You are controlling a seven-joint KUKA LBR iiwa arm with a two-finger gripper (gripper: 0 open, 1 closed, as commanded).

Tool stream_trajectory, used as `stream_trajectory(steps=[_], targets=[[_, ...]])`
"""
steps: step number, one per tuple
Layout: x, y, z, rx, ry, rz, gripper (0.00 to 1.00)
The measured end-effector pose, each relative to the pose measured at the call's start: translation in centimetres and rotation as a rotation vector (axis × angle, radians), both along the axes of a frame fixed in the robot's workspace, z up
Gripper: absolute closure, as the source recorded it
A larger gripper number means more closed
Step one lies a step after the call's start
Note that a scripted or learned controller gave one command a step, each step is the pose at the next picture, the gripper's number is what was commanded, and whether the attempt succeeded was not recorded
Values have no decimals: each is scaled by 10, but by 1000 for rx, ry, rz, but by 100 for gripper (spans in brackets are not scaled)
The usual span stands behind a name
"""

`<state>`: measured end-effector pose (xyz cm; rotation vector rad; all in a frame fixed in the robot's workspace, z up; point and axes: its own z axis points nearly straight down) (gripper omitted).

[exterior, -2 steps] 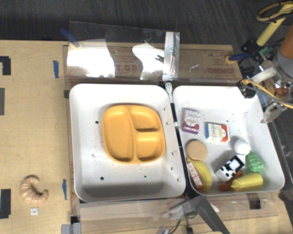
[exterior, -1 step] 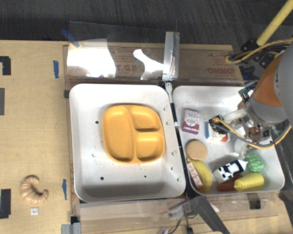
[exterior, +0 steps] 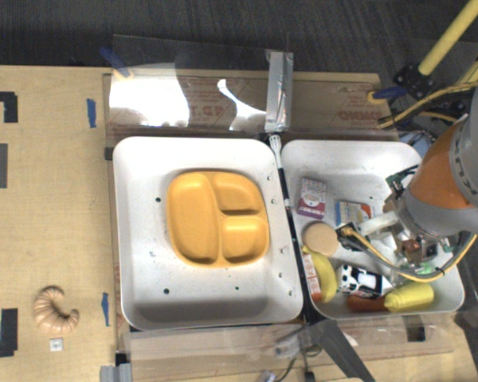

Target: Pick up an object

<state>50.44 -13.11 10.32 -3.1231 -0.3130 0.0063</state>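
Note:
My gripper (exterior: 409, 249) hangs low over the right side of the right bin (exterior: 358, 153), under the grey wrist with its orange band. Just below it lies a yellow lemon-shaped thing (exterior: 409, 297). To its left are a black-and-white spotted toy (exterior: 358, 279), a red piece (exterior: 366, 302), a banana (exterior: 325, 277) and a tan round piece (exterior: 321, 238). A pink-and-white small box (exterior: 311, 196) and a little packet (exterior: 350, 212) lie farther back. I see nothing held in the gripper.
The left bin (exterior: 135, 213) holds a yellow divided plate (exterior: 217, 217). A tan croissant-shaped toy (exterior: 56, 309) lies on the bench at the lower left. A clear sheet and a taped post (exterior: 278, 90) stand behind the bins.

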Motion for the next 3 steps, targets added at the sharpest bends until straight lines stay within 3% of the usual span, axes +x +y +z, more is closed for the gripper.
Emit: stream_trajectory(steps=[1,2,3], targets=[[8,-17,-17,2,-4,10,0],[53,5,75,0,-10,8,0],[73,-10,124,-2,-7,3,0]])
